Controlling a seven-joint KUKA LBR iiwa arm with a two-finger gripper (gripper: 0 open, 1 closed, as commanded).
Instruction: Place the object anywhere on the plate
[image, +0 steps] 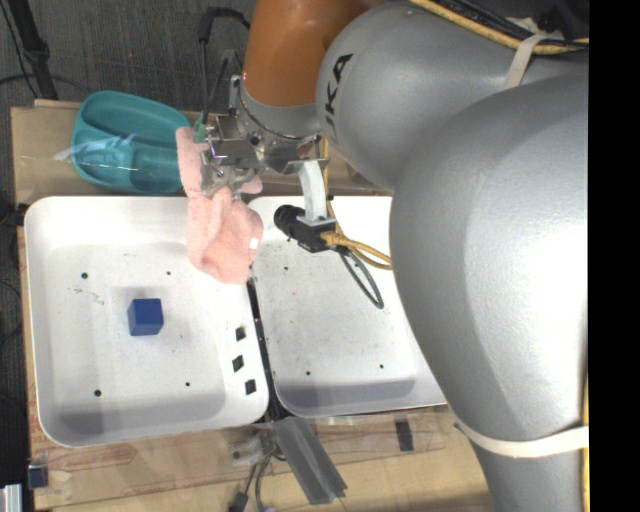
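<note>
One camera view looks down on two white bins (60, 300). The gripper (222, 172) hangs over the far edge of the left bin with a pink cloth (222, 240) pinched between its closed fingers; the cloth dangles straight below, long axis running down toward the bin floor. A blue cube (146, 316) sits well apart. A teal plate (120, 140) lies just beyond the bin, left of the gripper, so I judge the carry goes that way.

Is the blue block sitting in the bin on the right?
No, the blue block sits in the left bin, away from the hanging pink cloth.
</note>
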